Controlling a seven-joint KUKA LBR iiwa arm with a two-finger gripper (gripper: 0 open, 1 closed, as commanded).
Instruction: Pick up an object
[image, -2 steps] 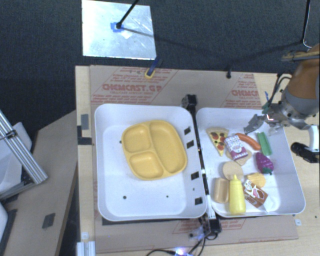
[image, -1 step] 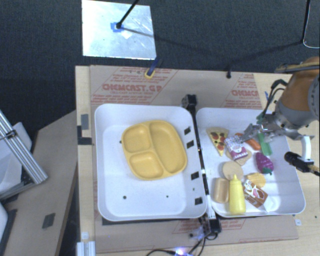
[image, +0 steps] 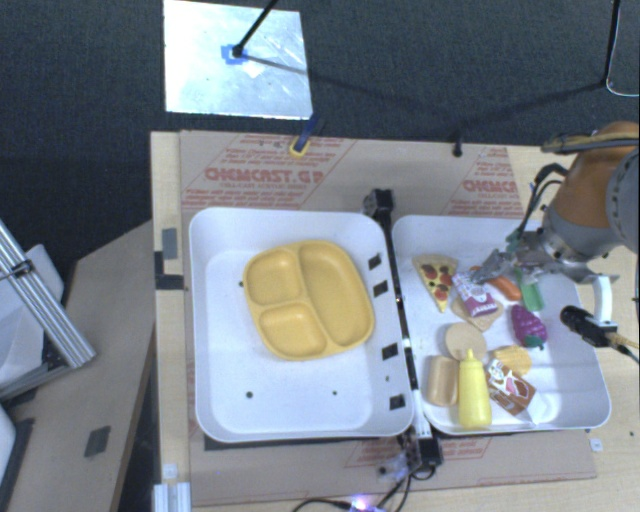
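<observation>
Nearest you, the mustard bottle (image: 474, 388) lies against a brown packet (image: 508, 388). Farther back, the pincer (image: 497, 266) sits low over crowded toys; whether it's apart, you cannot tell. Closing there could pinch the carrot (image: 505, 288) and candy wrapper (image: 470, 296) together.

— What are the bins made of?
— The left bin (image: 215, 300) and right bin (image: 590, 395) look like smooth white plastic with a soft sheen. The yellow tray (image: 305, 298) is matt plastic.
— And under them?
— A brown board (image: 260, 172) with red print, paper-faced and dull, on a pale bench (image: 100, 320) that looks like matt wood.
— The small things?
— The bottle (image: 473, 390) and the purple piece (image: 527, 326) are glossy plastic; the pizza slice (image: 436, 278) is duller.
— Anything metal?
— The plate (image: 238, 60) at the top shines like brushed metal, and the arm (image: 595, 205) is smooth and painted.
</observation>
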